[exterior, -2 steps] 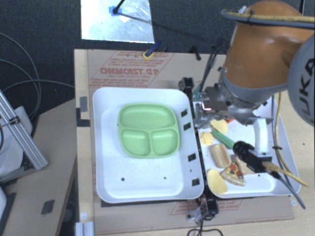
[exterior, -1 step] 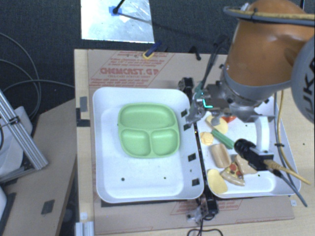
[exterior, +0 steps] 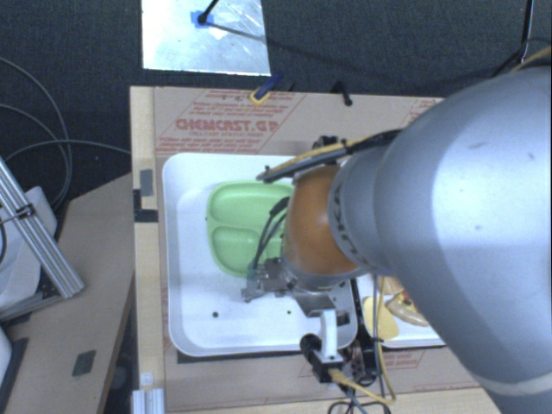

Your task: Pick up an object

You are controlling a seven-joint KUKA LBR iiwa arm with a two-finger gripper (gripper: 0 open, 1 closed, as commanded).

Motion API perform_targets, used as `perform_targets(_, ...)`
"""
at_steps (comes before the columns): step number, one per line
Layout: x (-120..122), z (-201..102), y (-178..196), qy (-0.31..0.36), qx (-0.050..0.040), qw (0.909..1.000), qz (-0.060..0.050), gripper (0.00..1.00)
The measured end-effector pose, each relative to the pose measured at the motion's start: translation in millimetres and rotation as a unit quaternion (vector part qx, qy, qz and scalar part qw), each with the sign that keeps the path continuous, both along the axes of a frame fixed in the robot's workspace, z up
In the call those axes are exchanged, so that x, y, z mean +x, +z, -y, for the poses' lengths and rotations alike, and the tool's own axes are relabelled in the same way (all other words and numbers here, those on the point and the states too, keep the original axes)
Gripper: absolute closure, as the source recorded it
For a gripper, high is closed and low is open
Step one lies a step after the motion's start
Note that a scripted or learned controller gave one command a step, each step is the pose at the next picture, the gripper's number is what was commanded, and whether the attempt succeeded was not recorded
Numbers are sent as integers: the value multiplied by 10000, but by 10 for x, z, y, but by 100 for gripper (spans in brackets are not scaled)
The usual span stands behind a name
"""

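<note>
Arm (exterior: 448, 231) fills the right half of frame, wrist with orange band at centre, low over the left bin (exterior: 185, 257). Pincer (exterior: 263, 281) sits at the lower right edge of the green object (exterior: 237, 222), which lies flat in the bin's upper middle. Pincer state: cannot tell, wrist hides it. Lift not yet evident; grasp probably pending. Bin floor lower left is open room; rim near at bottom. Yellowish object (exterior: 398, 309) lies in the right bin, lower right.
</note>
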State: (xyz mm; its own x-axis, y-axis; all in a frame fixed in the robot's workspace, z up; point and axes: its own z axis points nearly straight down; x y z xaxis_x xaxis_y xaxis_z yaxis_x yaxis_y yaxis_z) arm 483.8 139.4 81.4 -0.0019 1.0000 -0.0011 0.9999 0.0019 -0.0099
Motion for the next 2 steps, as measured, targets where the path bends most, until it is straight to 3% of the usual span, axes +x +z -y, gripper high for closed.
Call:
perform_targets(1,691,-519,-5,14,-13,10000,-48,0)
perform_targets(2,943,-738,19,8,7,10000,30,0)
